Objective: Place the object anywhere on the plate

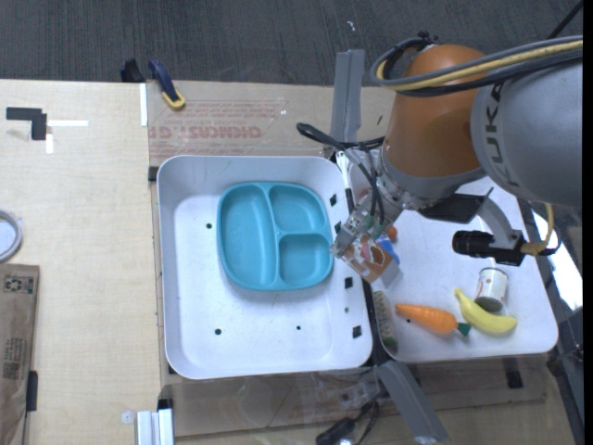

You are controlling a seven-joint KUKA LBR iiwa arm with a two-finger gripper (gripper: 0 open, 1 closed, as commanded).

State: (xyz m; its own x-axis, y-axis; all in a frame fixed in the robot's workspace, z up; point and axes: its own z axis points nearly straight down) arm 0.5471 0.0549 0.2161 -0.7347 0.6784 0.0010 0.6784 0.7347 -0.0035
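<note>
A light blue divided plate (273, 235) lies in the left white bin (190, 286), toward its upper middle. My gripper (357, 239) hangs over the seam between the two bins, just off the plate's right edge. It is shut on a small brown and multicoloured packet (373, 260), which dangles below it above the inner rim of the right bin (422, 272). The arm's grey and orange body hides the back part of the right bin.
An orange carrot (428, 317), a yellow banana (484, 315) and a small silver can (491, 284) lie in the right bin's front half. A cardboard sheet (232, 123) lies behind the left bin, and a blue-and-yellow clamp (165, 84) sits at its corner.
</note>
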